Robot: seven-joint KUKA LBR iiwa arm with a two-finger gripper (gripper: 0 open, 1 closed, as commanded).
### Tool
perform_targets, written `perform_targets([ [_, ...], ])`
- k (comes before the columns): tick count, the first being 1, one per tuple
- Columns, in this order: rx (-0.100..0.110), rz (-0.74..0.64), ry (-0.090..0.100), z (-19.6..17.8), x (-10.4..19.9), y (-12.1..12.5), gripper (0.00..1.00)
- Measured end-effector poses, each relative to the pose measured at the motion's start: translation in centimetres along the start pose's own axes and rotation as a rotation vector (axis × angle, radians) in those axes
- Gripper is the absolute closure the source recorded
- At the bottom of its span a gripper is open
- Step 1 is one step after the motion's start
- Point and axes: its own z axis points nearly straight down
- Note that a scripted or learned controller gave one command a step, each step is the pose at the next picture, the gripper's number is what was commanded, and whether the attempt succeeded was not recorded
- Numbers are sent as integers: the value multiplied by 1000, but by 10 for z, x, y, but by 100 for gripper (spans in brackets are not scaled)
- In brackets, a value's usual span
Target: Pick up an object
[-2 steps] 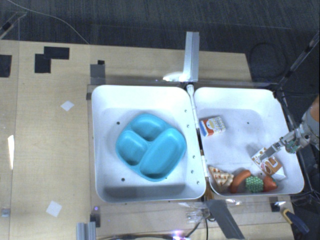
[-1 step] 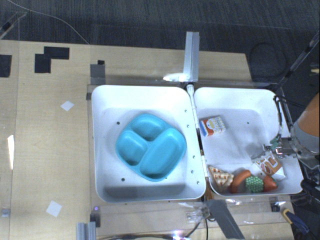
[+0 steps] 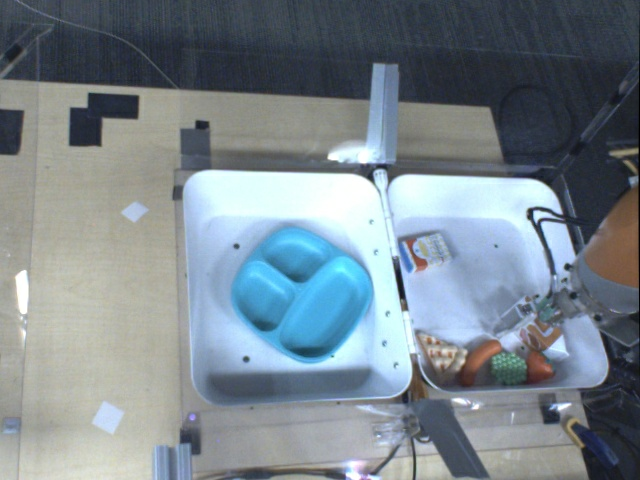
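My gripper [image 3: 533, 320] hangs low over the right part of the right bin [image 3: 470, 193], just above the pile of toy food along that bin's front wall. The pile holds a tan waffle-like piece [image 3: 438, 349], a red-orange sausage [image 3: 480, 358], a green knobbly piece [image 3: 508, 368] and an orange piece [image 3: 540, 366]. The orange piece lies directly below the gripper, partly covered by it. A small white carton with orange and blue print [image 3: 427, 251] lies apart, near the bin's left wall.
The left bin [image 3: 215, 208] holds a blue divided plate [image 3: 302, 293]. A metal post [image 3: 384, 113] stands behind the wall between the bins. A black cable [image 3: 550, 230] loops over the right bin's back right corner.
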Motion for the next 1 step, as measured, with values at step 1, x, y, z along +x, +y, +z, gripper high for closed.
perform_targets([
  [1, -1, 5, 0, 1, -10, 46, 0],
])
